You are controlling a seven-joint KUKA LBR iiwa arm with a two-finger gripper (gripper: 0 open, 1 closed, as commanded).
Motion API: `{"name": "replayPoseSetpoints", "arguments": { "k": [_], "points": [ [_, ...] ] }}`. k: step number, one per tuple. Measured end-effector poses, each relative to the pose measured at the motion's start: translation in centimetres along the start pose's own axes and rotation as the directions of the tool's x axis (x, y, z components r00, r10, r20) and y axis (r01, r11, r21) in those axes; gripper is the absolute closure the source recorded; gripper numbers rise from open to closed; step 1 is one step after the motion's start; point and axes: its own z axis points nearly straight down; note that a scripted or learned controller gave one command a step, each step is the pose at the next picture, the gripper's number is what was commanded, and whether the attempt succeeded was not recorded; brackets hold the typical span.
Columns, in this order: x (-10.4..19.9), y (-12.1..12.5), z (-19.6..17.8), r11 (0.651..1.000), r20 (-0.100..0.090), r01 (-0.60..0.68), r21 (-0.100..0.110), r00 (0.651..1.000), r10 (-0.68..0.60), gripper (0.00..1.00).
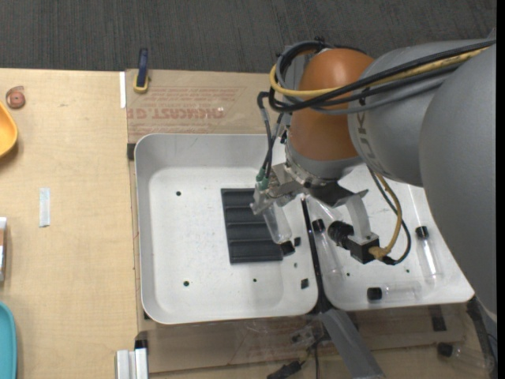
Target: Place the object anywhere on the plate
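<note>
The hand (pixel 278 226) hangs low at the black ribbed object's (pixel 249 227) right edge. Its opening: can't tell. The arm (pixel 410 125) overhangs the right bin (pixel 410 290).

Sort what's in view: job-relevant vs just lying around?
Job:
- black ridged object in the left white bin
- gripper over that object's right edge

Lying about:
- orange dish at the left edge
- blue clamp
- small black pieces in the right bin
- teal item, bottom left
</note>
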Motion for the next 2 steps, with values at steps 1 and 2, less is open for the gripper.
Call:
{"name": "replayPoseSetpoints", "arguments": {
  "k": [1,2],
  "points": [
    [1.8,4.8,-9.7,0.916,0.002,0.400,-0.002,0.916,-0.400,1.00],
    [4.7,8.9,-15.0,0.661,0.005,0.751,-0.004,0.661,-0.751,1.00]
  ]
}}
